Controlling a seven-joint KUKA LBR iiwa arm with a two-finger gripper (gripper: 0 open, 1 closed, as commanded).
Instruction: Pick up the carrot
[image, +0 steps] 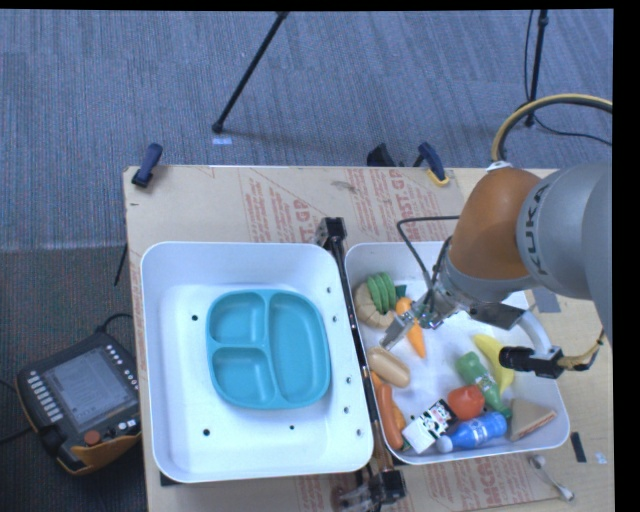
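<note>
Gripper (408, 327) fingers are pointing down into the right bin (556, 432), just beside the carrot (416, 340); whether they are apart, together or clamped on anything I cannot tell, since the wrist is hiding their tips. Above it, the grey arm (570, 230) with its orange band (492, 225) is reaching over the right bin's far edge.

Left of the right bin, and touching it along one rim, the left bin (170, 420) is holding a teal divided plate (268, 348).

Inside the right bin, the carrot is lying near the middle, tilted, its green top toward the far wall. Toward the bin's left wall, a green-and-tan toy (377, 296) is sitting at the far end, a hot dog bun (389, 368) is lying nearer, and a long orange piece (389, 414) is resting along the near left wall. Toward the bin's near wall are lying a green toy (476, 373), a yellow banana (494, 355), a red tomato (465, 402), a blue bottle (476, 432), a small black-and-white carton (428, 422) and a tan wedge (530, 420).
</note>
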